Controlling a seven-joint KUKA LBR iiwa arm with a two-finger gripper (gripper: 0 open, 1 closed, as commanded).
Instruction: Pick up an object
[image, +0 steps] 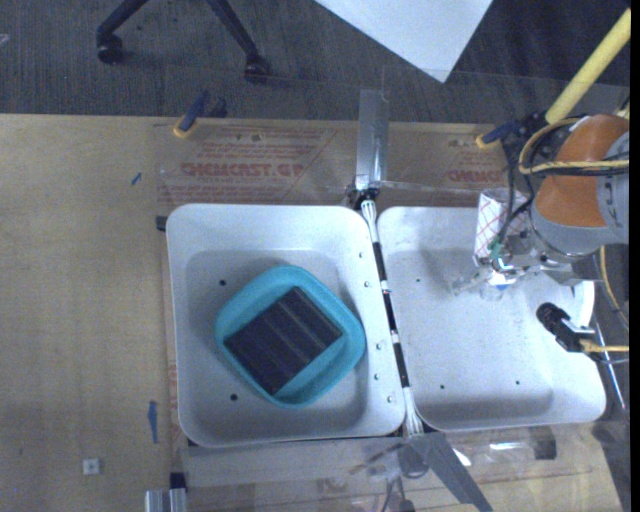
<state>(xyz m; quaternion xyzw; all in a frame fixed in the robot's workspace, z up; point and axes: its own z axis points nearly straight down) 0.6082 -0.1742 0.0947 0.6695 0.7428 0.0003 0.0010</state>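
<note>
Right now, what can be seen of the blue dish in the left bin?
The blue dish is a shallow, rounded-square container, light blue and plastic-looking, with a dark ribbed square panel filling its middle. It lies flat on the floor of the left bin, turned diagonally, roughly central and slightly toward the near side. Nothing else touches it; the gripper is over the right bin.

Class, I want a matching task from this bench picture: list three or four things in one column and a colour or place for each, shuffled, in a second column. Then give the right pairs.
Things:
1. blue container
2. dark ridged block
3. wrist band
4. gripper

Descriptions:
A. orange
B. over the right bin
C. lies in the left bin
D. sits inside the blue container

Pairs: 1-C, 2-D, 3-A, 4-B
</note>
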